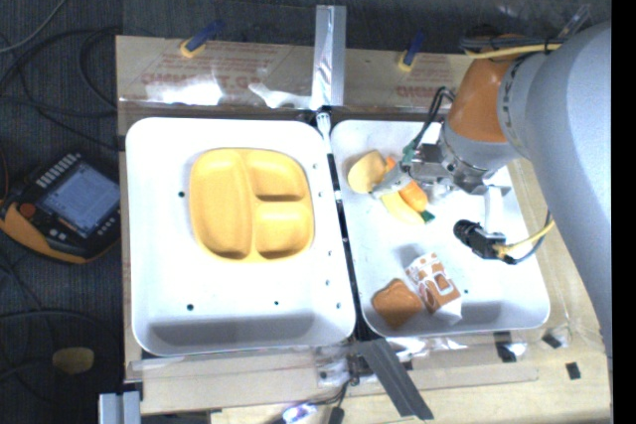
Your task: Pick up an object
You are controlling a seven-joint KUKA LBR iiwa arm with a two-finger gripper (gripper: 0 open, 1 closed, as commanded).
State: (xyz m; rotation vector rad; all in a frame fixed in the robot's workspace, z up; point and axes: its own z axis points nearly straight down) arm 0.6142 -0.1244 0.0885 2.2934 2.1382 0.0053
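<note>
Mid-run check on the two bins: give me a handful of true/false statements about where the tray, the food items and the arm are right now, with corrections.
1. The yellow divided tray lies in the left bin. True.
2. The gripper is over the left bin. False: it is over the right bin, near its upper part.
3. A brown bread-like item lies near the front edge of the right bin. True.
4. The patterned white box sits inside the tray. False: it lies in the right bin, beside the brown item.
5. A pale yellow item lies in the right bin near the divider. True.
</note>
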